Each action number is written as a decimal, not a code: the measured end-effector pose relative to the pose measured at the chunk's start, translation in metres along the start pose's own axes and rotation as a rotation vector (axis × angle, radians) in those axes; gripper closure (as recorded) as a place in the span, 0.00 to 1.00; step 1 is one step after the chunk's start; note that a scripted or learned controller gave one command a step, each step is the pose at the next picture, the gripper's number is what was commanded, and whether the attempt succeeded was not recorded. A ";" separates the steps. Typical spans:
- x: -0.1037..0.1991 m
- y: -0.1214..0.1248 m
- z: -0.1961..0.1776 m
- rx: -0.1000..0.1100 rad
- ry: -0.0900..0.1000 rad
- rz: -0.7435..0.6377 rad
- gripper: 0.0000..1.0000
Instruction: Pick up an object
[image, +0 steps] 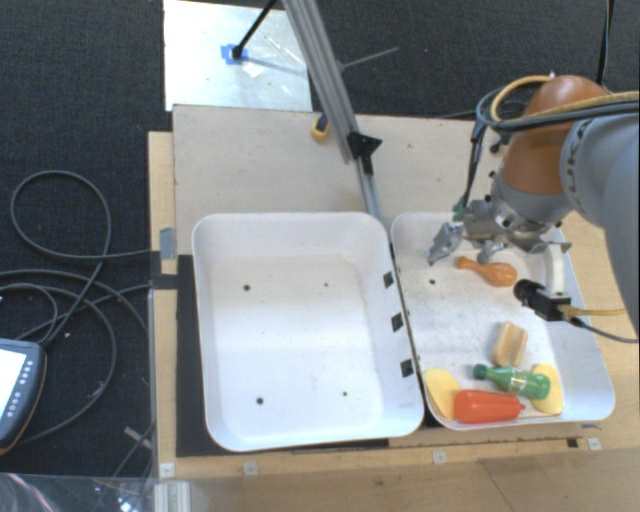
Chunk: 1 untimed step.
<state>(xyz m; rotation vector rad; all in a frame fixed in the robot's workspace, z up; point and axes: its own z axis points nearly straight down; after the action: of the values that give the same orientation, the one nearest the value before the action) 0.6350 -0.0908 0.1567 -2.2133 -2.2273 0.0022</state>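
Looking at the right bin (585, 400), you see the gripper (443, 243) hovering over its far-left corner, jaws spread and holding nothing, an orange drumstick-shaped toy (487, 270) just beside it, and the other toys clustered in the bin's near end.

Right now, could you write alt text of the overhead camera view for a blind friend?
A grey robot arm's gripper hovers over the right bin, beside an orange drumstick-shaped toy; more toys cluster at that bin's near edge.
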 end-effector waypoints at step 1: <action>0.001 -0.003 0.063 0.003 0.000 0.004 0.00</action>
<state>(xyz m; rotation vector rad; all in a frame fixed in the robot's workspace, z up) 0.6315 -0.0900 0.0940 -2.2162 -2.2214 0.0046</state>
